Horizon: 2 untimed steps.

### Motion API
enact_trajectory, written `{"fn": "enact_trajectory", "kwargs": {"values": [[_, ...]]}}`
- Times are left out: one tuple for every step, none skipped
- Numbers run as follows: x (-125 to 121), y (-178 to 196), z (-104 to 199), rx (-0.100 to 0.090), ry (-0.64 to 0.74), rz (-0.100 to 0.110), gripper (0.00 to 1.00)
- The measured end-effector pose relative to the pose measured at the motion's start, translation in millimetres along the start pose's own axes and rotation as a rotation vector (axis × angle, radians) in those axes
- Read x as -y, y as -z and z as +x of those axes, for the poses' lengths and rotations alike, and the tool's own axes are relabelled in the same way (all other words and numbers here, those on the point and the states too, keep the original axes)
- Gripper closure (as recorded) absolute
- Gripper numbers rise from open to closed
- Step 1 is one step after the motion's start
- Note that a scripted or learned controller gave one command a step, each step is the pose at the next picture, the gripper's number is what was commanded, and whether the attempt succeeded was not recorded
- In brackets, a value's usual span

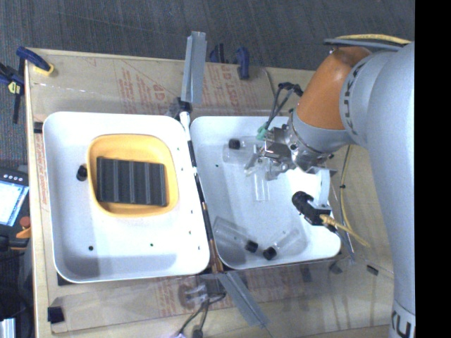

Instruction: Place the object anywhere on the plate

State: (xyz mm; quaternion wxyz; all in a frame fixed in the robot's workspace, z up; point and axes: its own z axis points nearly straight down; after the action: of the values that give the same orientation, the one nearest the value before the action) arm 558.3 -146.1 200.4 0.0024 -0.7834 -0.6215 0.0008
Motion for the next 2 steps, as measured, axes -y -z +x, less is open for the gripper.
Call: {"fn": "enact_trajectory", "kwargs": {"values": [[3.3,16.3,77.5,0.003,0.315,-0.002,1.00],[-39.9,35.8,151.6,0.003,0.535,-0.004,1.00]]}}
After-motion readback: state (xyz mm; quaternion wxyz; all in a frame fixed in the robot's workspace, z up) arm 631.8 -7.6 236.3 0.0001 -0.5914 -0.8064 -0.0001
